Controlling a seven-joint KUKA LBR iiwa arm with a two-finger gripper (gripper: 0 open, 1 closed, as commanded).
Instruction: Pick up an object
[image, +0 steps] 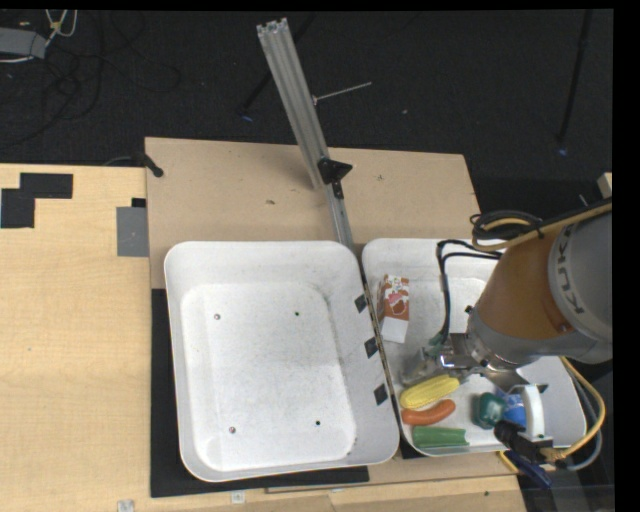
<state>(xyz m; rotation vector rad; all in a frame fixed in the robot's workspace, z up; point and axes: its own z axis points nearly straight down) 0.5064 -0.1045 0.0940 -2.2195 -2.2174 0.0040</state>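
My gripper sits low in the right white plastic bin, lower right of frame, mostly hidden under my orange-banded wrist; can't tell how it's set. Nothing visibly held. Just below-left of it, close: yellow corn-like toy, orange carrot-shaped toy beneath that, green bean-shaped toy at the bin's lower edge. Red-and-white small packet lies up-left, further off. Teal-blue round toy to the right of the cluster. Left white bin is centre frame. Step, I'd judge: reaching down for a pick. Next calls for centring over one item, likely the yellow one, and closing without snagging its neighbours.
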